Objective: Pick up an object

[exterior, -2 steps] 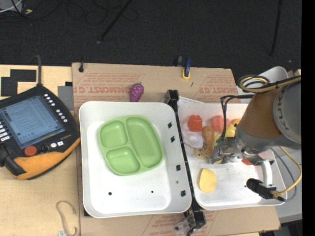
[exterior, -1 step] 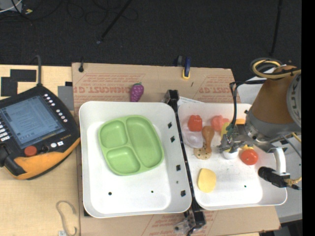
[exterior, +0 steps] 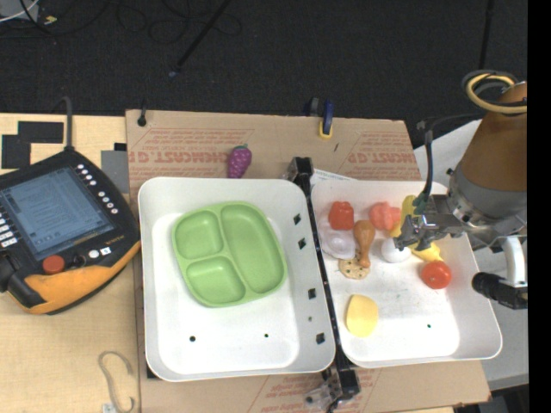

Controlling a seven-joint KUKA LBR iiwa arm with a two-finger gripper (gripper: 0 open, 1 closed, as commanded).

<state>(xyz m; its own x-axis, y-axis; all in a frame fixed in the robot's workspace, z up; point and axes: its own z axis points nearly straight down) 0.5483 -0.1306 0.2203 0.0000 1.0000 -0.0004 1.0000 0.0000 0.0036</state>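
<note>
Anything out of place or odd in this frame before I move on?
One thing: a purple grape bunch lies outside both bins, on the cardboard behind the left bin. The other toy foods sit in the right bin.

Single fixed view from above the bench, angled down across both white bins (exterior: 172,351). Far enough back to take in bench (exterior: 77,334) edges and dark floor beyond

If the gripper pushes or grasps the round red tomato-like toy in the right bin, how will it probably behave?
The round red tomato-like toy looks smooth and nearly spherical, so a push would probably roll it across the right white bin. Its glossy surface suggests hard plastic: likely light and stiff, and apt to slip from the fingers. It lies apart from its neighbours, so it could roll freely.
</note>
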